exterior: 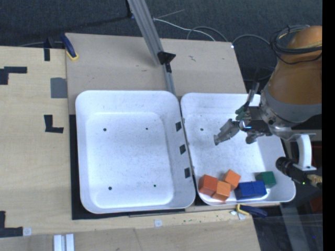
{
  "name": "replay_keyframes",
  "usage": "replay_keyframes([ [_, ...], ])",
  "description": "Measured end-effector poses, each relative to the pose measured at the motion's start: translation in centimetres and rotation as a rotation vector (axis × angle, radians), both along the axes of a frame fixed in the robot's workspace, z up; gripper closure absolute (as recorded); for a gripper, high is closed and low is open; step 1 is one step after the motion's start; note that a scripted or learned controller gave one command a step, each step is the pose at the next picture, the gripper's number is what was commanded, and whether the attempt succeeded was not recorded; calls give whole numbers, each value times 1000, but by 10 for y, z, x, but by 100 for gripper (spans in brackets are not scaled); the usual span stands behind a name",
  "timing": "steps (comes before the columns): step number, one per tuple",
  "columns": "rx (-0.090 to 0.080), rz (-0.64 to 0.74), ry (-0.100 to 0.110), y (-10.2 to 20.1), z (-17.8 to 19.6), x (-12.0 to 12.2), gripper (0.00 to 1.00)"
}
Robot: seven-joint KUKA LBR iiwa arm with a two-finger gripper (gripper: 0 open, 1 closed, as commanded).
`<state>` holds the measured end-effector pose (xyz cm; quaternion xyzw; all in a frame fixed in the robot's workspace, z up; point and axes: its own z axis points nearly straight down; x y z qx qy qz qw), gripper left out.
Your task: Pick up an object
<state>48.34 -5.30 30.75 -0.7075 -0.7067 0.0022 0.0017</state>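
In the right bin (209,114), several small blocks crowd the near edge: three orange blocks (209,183) (232,178) (222,191), a blue block (250,190) and a green block (268,179). My gripper (238,135) hangs over the middle of that bin, well back from the blocks. It is open, one grey finger (224,133) slanting to the left, and nothing sits between the fingers. The wrist with its orange band (298,61) comes in from the right.
The left bin (89,114) lies beside the right one, the two rims meeting at a ridge (180,135). A slanted metal rail (149,25) runs down from the back to that ridge. Clamps sit at the bench's back left (69,47) and front edge (246,210).
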Motion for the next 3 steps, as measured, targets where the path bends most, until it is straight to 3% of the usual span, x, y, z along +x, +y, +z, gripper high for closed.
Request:
replay_keyframes([
  [2,1,7,-3,82,-16,1,0],
  [3,0,3,5,91,-88,-1,0],
])
